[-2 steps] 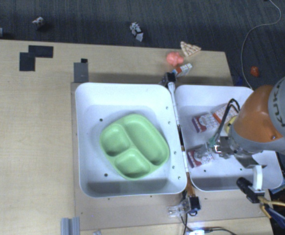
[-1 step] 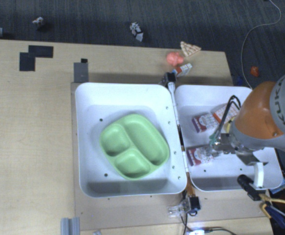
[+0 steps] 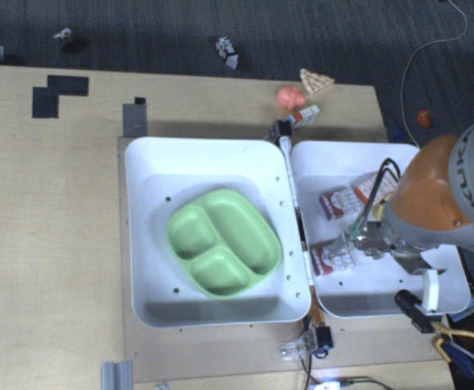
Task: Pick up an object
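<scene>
The arm covered much of the right bin, its gripper low over small, blurred packets. The jaws' state could not be told. A green divided tray lay in the left bin.

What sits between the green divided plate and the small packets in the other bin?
In the camera view, the two bins' adjoining white rims separate the green divided plate from the small red-and-white packets.

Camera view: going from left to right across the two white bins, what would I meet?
Left shallow white bin → green three-compartment plastic plate lying in it → seam between the bins → right shallow white bin → small red-and-white packets → grey arm with orange band.
</scene>
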Tool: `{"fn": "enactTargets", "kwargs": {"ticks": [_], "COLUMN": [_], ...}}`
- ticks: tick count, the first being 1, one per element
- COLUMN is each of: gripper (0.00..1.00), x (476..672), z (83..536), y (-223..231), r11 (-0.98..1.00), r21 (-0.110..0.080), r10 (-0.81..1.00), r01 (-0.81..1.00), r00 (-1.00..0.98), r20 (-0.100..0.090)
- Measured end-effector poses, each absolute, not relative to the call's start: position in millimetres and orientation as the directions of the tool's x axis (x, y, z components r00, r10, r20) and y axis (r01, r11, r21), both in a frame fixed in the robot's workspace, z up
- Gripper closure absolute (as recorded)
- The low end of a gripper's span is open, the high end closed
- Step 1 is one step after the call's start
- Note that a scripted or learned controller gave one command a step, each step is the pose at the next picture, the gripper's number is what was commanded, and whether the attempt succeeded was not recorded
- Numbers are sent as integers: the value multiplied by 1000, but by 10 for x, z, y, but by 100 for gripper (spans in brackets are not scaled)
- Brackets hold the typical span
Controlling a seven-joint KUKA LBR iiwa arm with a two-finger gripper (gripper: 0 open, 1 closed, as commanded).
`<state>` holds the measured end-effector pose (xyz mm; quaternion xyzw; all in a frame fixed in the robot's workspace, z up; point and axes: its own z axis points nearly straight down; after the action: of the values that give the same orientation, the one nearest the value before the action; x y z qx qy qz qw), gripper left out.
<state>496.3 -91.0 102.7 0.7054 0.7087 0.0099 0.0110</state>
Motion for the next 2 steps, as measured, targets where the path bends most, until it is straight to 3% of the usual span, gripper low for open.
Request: {"fn": "enactTargets", "kwargs": {"ticks": [1, 2], "gripper": [100, 100], "x": [4983, 5279], "z": [1136, 1080], "y": [-897, -1744], "r11": [7, 2], "r21": [34, 2], "r10": [1000, 1000], "r01": [999, 1000], "r00": [-7, -2], "r20": [0, -1]}}
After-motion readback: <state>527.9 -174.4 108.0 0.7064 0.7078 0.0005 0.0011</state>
